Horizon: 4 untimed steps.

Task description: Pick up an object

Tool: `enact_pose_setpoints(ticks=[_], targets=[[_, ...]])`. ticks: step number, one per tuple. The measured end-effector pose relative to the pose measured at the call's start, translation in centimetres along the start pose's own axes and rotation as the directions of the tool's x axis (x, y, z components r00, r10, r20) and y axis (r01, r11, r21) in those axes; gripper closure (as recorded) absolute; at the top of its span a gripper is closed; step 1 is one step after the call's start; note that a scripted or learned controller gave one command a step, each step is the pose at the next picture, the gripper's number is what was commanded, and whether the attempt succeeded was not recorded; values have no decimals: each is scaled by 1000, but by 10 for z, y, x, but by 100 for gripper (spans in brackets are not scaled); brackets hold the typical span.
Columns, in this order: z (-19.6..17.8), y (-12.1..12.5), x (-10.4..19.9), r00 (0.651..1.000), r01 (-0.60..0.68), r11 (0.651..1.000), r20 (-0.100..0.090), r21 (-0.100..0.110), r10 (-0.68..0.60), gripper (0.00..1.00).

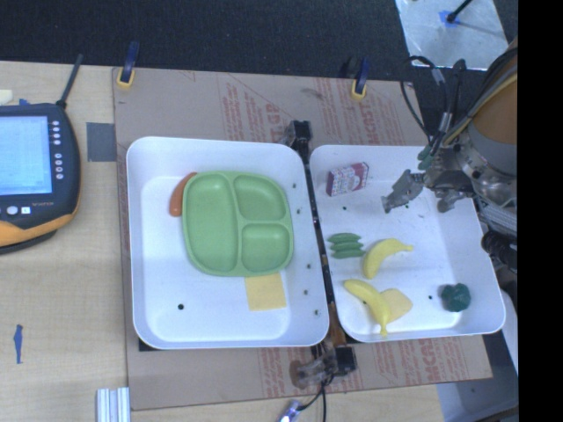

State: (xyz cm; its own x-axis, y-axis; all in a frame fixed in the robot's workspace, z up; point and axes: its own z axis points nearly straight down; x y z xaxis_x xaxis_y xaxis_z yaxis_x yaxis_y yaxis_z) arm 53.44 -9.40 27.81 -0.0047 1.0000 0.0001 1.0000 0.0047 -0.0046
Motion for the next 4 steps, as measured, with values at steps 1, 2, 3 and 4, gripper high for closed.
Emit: enact_pose_setpoints(ticks=[1, 2, 3, 4], targets=[[120, -1, -2, 1000, 1, 1000, 1, 2, -1, 0], [185, -25, -23, 1000, 0, 1000, 0, 2, 0, 0], [186, 33, -38, 1000, -1, 1000, 1, -2, 1, 0], [187, 10, -55, 1000, 1, 1000, 1, 0, -1, 0]])
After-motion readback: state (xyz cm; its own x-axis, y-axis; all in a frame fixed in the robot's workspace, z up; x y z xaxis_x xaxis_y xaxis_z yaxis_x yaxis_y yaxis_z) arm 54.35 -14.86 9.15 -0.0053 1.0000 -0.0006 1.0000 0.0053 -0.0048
